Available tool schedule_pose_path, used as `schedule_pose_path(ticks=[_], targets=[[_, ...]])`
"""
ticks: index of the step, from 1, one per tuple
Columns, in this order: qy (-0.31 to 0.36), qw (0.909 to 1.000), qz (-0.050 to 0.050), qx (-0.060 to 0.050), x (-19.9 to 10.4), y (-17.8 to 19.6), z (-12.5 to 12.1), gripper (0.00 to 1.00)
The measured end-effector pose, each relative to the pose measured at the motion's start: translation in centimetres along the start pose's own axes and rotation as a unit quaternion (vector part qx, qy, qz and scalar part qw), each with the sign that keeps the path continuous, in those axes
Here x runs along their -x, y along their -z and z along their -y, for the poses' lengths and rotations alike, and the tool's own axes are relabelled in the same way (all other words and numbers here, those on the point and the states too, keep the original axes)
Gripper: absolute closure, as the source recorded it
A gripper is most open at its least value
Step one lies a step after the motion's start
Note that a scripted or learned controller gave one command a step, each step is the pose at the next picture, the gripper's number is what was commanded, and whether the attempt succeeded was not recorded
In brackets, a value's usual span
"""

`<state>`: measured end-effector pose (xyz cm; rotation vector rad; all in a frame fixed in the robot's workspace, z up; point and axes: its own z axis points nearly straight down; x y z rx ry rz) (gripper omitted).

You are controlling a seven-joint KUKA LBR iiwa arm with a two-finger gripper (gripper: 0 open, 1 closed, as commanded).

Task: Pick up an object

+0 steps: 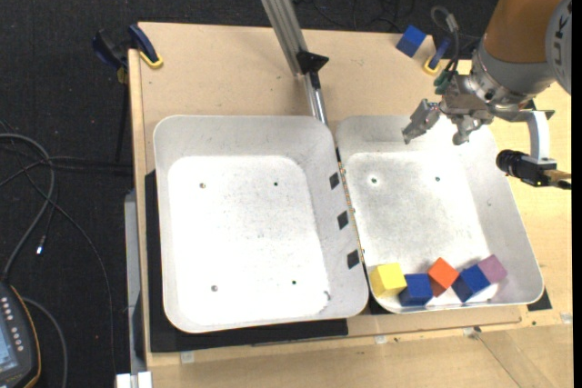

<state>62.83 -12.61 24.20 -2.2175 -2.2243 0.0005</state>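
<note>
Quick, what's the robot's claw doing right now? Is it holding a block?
Claw: open, holding nothing, up over the far end of the right bin.

Up top, a grey metal pole (277, 0) slants across the dark floor onto the tan surface (227, 68). A blue-and-yellow clamp (136, 48) grips the surface's far left corner, black cables (41, 195) trail at left, and a lone blue block (412, 40) sits at the far right edge.
</note>
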Motion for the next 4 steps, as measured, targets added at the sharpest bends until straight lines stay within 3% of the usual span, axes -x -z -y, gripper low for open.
schedule_pose_path(ticks=[1, 2, 3, 4], targets=[[-0.002, 1.0000, -0.001, -0.004, -2.8, -5.0, 5.0, 0.00], [-0.003, 1.0000, -0.001, -0.002, -4.7, -4.7, 11.9, 0.00], [-0.002, 1.0000, 0.000, 0.002, -4.6, -3.7, 11.6, 1.00], [0.000, 1.0000, 0.000, 0.000, -5.9, -4.2, 11.4, 1.00]])
